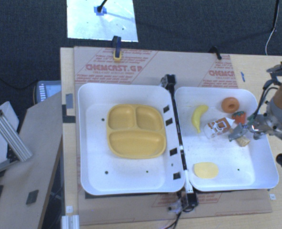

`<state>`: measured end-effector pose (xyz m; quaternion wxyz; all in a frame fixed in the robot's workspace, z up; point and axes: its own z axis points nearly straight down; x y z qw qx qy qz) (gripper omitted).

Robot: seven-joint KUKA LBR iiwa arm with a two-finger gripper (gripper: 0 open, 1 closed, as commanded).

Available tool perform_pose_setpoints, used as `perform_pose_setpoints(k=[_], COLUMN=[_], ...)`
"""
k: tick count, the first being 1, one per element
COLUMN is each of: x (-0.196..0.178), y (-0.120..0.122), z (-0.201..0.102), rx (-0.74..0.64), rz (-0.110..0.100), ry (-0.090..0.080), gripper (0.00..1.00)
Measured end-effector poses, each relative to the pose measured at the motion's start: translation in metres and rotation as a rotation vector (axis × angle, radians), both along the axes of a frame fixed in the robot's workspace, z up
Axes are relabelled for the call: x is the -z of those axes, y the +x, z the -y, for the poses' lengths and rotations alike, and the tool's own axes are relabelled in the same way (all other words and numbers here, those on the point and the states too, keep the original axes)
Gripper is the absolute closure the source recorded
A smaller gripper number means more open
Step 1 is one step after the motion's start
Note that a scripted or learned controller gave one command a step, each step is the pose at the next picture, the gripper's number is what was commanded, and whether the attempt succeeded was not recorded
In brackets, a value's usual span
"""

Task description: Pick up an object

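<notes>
The right bin (262,173) holds several small objects. A yellow banana (198,117) lies at its upper left, and an orange ring (230,104) sits near the far wall. Beside the ring is a small red piece (239,116). A clear packet with an orange and white label (219,126) lies mid-bin, and a flat yellow disc (206,170) rests near the front. My gripper (244,133) reaches in from the right, low over the bin's right half, just right of the packet. A small tan piece (243,141) lies right under it.
The left bin (91,175) holds a yellow divided plate (134,130). A black divider strip (175,132) runs between the two bins. The bins sit on a cardboard sheet (131,66) on the bench.
</notes>
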<state>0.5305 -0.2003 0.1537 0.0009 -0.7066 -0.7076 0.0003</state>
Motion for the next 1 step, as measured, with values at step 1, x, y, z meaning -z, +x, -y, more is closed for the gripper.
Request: perform_pose_setpoints(k=[1], x=[0.0410], y=[0.0004], z=[0.0038], rx=[0.001], rz=[0.003], ry=[-0.002], gripper=[0.00])
